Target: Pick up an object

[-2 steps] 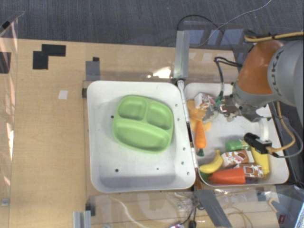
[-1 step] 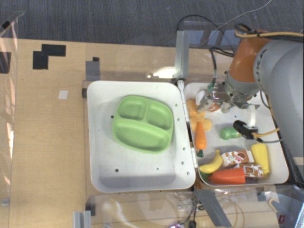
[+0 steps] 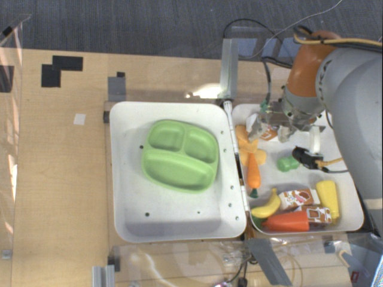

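Note:
My gripper point(image 3: 267, 124) is low over the far left part of the right bin point(image 3: 353, 217), with the grey arm and its orange band coming in from the right. Right under it lies an orange-and-white item point(image 3: 268, 135), partly hidden by the gripper. Whether the gripper touches it, I cannot tell. Just left of the gripper sits a pale orange piece point(image 3: 242, 137). Nearer the front lie a carrot point(image 3: 254, 171), a small green item point(image 3: 287, 164), a banana point(image 3: 267, 205), a yellow item point(image 3: 328, 197), a red-and-white carton point(image 3: 297, 199) and a red-orange vegetable point(image 3: 286, 222).
The left bin point(image 3: 128, 220) holds a green divided plate point(image 3: 179, 154). A metal divider point(image 3: 236, 160) separates the two bins. A metal post point(image 3: 230, 64) stands behind the bins. The arm's bulk covers the right bin's far right side.

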